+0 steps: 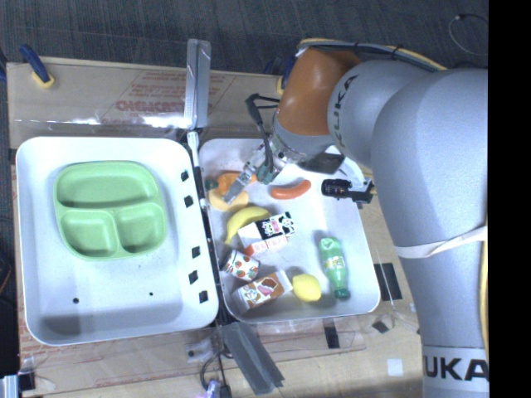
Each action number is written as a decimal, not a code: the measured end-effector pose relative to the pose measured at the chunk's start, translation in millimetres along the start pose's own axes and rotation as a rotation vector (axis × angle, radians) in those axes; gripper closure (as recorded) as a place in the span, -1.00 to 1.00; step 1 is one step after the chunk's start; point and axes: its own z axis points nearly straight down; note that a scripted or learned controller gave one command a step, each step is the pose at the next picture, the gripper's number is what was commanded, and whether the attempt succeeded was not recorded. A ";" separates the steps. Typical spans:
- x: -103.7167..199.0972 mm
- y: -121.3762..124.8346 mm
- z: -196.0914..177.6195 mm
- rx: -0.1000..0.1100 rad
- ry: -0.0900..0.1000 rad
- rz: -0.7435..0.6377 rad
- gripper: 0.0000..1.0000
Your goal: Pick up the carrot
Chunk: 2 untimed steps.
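Your gripper (246,178) hangs low over the far left corner of the right bin (358,247), tilted so its tips meet the carrot (224,182), which lies there against the bin wall. You cannot tell from this angle how the tips stand, or whether they grasp it. The carrot looks smooth, orange and tapered, crowded by a curved yellow banana (246,219) and a glossy sausage (289,190). The green tray (109,208) in the left bin looks like moulded plastic.

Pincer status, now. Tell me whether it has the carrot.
Pincer: down in the right bin, at the carrot; whether it is open, closed, or has the carrot cannot be told.
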 end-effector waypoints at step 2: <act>53.9 27.5 -159.5 -0.002 -0.003 -0.003 1.00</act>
